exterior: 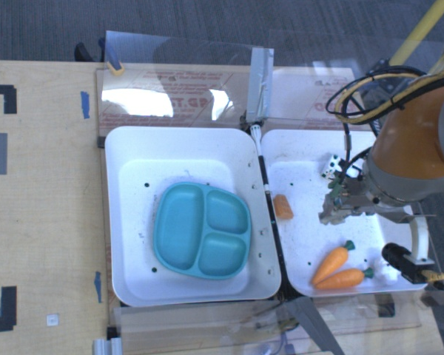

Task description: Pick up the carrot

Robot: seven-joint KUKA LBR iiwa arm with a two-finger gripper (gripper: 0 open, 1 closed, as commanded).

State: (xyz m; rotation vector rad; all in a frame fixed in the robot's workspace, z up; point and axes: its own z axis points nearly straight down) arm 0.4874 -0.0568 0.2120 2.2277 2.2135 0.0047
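Note:
Two orange carrots with green tops lie in the right bin (303, 161) near its front edge: one (331, 262) slanted, the other (342, 278) lying flatter just below and touching it. My gripper (333, 210) hangs over the middle of the right bin, above and behind the carrots, apart from them. The grey arm with its orange band comes in from the right.
A small orange-brown piece (283, 207) lies at the right bin's left wall. A teal divided plate (203, 229) sits in the left bin (133, 161). A small black-and-white item (331, 167) lies behind the gripper. A clear plastic screen stands behind both bins.

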